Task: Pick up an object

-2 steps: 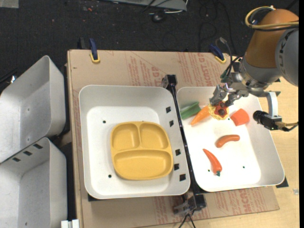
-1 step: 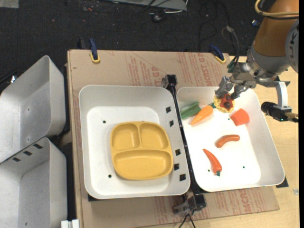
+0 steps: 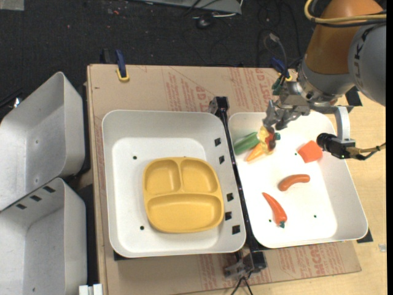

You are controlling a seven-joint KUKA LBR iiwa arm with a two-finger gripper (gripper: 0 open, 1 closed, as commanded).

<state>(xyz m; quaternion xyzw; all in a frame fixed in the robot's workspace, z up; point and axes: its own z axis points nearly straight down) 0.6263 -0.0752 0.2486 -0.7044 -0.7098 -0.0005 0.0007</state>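
My gripper reaches down into the far left part of the right bin. Its tips sit right over a small cluster: a green pepper lying beside a yellow-orange piece with a red bit at its top. The fingertips touch or nearly touch the top of that cluster. Further right lies an orange block. Nearer the front are a reddish sausage and a red-orange chili pepper with a green stem.
The left bin holds a yellow divided plate. A black divider runs between the bins. A cable and small black fitting hang off the arm above the right bin's far right side.
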